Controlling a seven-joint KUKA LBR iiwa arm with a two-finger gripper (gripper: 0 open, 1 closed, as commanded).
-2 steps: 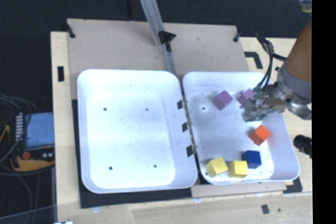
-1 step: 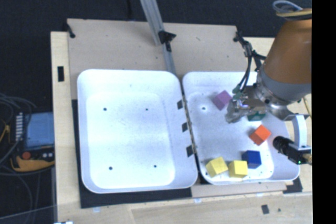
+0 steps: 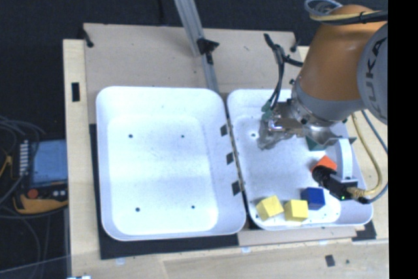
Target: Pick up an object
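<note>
My gripper (image 3: 269, 135) hangs over the upper middle of the right bin (image 3: 255, 160), below the orange band of the arm (image 3: 339, 62). Nothing is visible between the fingers. Along the bin's front edge lie two yellow blocks (image 3: 269, 208) (image 3: 296, 210) and a blue block (image 3: 314, 197). An orange-red object (image 3: 324, 165) sits at the bin's right side, partly under the arm. All these objects lie well below and to the right of the gripper.
The left bin (image 3: 163, 160) lies beside the right one, with small clips (image 3: 230, 158) along the shared edge. A slanted metal pole (image 3: 189, 16) rises behind the bins. Cables and a blue device (image 3: 49, 163) lie off the bench's left side.
</note>
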